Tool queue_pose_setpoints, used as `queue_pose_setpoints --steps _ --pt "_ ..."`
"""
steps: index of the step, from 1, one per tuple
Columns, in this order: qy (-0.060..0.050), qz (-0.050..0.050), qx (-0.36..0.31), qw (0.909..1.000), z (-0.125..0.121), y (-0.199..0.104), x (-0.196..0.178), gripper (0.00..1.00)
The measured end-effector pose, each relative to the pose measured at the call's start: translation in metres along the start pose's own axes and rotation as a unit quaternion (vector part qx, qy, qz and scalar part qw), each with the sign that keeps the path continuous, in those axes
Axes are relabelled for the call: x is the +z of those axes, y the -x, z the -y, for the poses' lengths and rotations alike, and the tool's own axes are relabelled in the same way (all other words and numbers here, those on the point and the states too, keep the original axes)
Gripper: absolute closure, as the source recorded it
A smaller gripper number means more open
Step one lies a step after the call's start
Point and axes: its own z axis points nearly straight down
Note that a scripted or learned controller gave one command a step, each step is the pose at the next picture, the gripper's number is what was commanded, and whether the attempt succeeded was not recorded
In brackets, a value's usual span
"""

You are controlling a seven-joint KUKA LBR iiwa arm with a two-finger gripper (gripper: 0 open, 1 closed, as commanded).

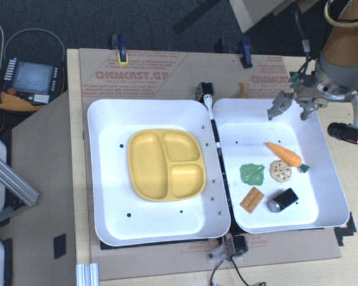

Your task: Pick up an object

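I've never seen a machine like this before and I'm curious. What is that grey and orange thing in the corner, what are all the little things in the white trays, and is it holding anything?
That grey and orange thing is a robot arm. At its end is a gripper, a kind of hand with two fingers, spread open with nothing between them. It hangs over the far edge of the right bin.

The picture comes from one camera fixed above the bench, looking down at a slant.

The left bin holds a yellow plate with three sections. The right bin holds small toy-like things: an orange carrot, a green leafy piece, a round cookie, a brown cracker and a small black object.

The robot's job is to pick one up. It has not grabbed anything yet.
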Motion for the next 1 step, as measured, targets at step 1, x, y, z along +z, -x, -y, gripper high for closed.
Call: queue_pose_setpoints --steps 1 --pt "0.007 0.001 -0.001 1.0000 -0.0028 -0.0004 -0.0083 0.00"
